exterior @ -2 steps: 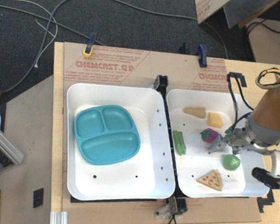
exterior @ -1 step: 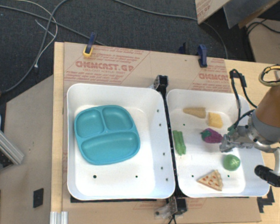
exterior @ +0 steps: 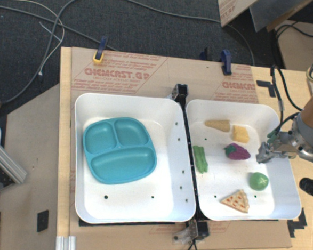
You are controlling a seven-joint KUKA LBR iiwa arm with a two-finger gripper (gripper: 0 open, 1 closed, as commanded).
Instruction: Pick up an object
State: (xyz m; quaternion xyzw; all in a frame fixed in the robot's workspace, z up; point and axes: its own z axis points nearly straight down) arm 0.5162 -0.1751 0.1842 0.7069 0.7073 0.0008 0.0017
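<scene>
We see the claw (exterior: 265, 154) — grip state unclear — with the purple toy (exterior: 237, 151) just left of it, lying crosswise.

Grey arm (exterior: 311, 139) — orange band, dark metal pincer (exterior: 265, 154).

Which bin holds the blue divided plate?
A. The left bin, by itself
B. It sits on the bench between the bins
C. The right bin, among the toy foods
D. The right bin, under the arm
A: the blue divided plate lies alone on the floor of the left bin, while the toy foods, such as the pizza slice and green ball, lie in the right bin.
</scene>
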